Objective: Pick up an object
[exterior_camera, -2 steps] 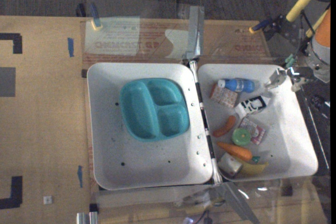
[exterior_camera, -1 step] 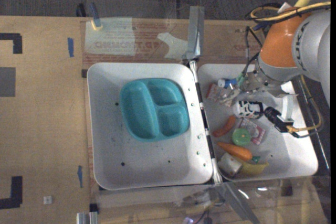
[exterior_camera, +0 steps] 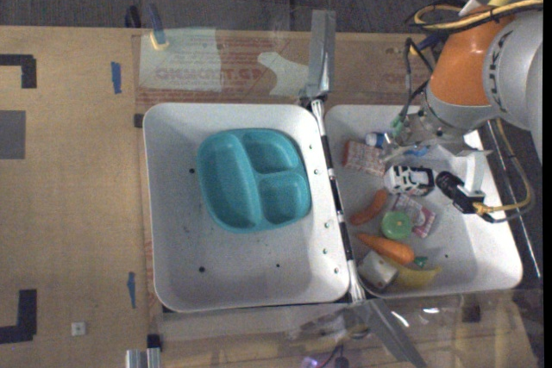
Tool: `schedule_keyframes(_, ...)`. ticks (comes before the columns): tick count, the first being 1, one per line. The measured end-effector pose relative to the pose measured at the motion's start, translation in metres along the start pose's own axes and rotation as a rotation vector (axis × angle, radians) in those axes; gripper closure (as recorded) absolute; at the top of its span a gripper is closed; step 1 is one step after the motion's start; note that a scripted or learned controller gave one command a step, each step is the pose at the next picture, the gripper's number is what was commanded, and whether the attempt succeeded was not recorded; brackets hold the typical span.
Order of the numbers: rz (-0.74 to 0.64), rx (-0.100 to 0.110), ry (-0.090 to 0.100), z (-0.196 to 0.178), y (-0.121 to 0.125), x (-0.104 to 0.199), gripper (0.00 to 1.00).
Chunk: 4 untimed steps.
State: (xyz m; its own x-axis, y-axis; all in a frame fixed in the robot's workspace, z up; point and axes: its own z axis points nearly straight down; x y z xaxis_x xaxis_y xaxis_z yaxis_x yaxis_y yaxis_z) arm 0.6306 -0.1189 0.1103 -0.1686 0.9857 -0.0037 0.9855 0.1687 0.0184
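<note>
Arm: grey KUKA (exterior_camera: 496, 69) with its orange band, entering from the upper right of the frame and bending down over the right bin
Gripper: gripper (exterior_camera: 412, 152) low over the upper middle of the right bin (exterior_camera: 492, 258); whether it is parted or closed cannot be told, and nothing can be seen held by it
Objects in right bin: black-and-white toy (exterior_camera: 408, 178) just below the gripper; printed packet (exterior_camera: 364, 157) to its left; orange sausage shape (exterior_camera: 369, 208) near the bin's left wall; green round piece (exterior_camera: 397, 226) at centre; carrot (exterior_camera: 388, 248) below it; yellow piece (exterior_camera: 417, 275) and pale cup (exterior_camera: 378, 269) at the lower edge
Left bin: left bin (exterior_camera: 172, 271) holds a teal divided plate (exterior_camera: 254, 178), lying flat at the centre of the frame
Bench: brown surface (exterior_camera: 69, 185) with blue tape marks on the left
</note>
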Motion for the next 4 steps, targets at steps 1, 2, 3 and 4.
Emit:
schedule_keyframes(1,-0.185,0.011,0.002,0.020,-0.048,-0.041,1.00)
schedule_keyframes(2,-0.104,0.016,0.003,-0.115,-0.031,0.047,1.00)
schedule_keyframes(3,0.093,0.020,0.004,-0.121,-0.070,0.014,1.00)
schedule_keyframes(4,0.185,0.021,0.003,-0.124,-0.091,0.043,1.00)
